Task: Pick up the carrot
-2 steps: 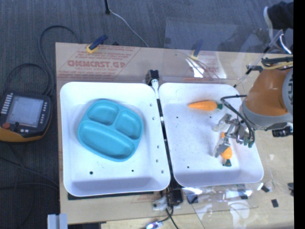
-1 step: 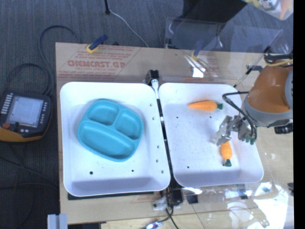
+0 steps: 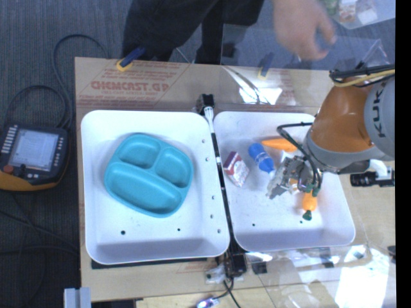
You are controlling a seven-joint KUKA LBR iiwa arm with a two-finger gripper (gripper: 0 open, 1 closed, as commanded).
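The carrot point(image 3: 309, 203) is small and orange with a green tip. It lies in the right bin point(image 3: 334, 233), near the front right. My gripper point(image 3: 283, 185) hangs low over the middle of this bin, just left of the carrot and apart from it. I see nothing held in the gripper. The grey and orange arm point(image 3: 343, 127) covers the bin's back right part.
A blue bottle point(image 3: 261, 158), a red and white packet point(image 3: 236, 169) and an orange piece point(image 3: 282, 144) lie in the right bin, left of and behind the gripper. A blue divided plate point(image 3: 149, 173) sits in the left bin point(image 3: 96, 223). A person's blurred hand point(image 3: 302, 21) is beyond the bench.
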